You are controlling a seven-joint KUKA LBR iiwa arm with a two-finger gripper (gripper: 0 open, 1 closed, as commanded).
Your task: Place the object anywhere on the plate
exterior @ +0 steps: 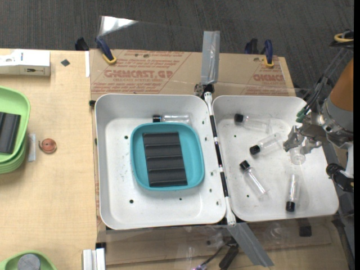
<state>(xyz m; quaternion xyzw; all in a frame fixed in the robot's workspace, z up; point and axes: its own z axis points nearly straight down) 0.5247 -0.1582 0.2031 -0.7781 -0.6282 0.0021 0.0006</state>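
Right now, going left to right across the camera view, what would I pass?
Green tray → copper disc → teal plate in the left bin → vials in the right bin → gripper.

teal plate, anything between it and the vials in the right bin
Only the two bins' adjoining rims run between them. The teal plate lies in the left bin with a black ridged block on it; the clear vials lie in the right bin, near the claw.

Teal plate (167,156) left bin; vials (252,179) right bin.
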